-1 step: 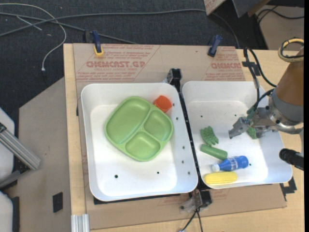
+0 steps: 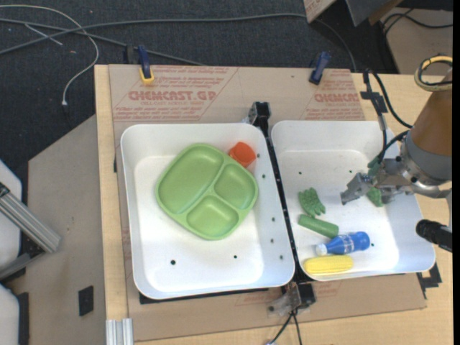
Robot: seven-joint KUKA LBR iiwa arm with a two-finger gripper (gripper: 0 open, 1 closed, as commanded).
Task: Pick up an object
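Observation:
My gripper (image 2: 365, 187) hangs low over the right side of the right bin (image 2: 327, 141), reaching in from the right. A small green piece (image 2: 376, 197) shows right against the gripper's underside, and whether it is gripped is unclear. To the left of the gripper lie a ridged green toy (image 2: 311, 201) and a green cylinder (image 2: 318, 226). Nearer the bin's front edge are a blue bottle (image 2: 346, 244) with a white cap and a yellow object (image 2: 328, 265).
The left bin (image 2: 144, 221) holds a green divided plate (image 2: 208, 190), with an orange object (image 2: 243, 152) at the plate's upper right rim. Black clips sit on the ridge between the bins. Cables run along the bench on the right.

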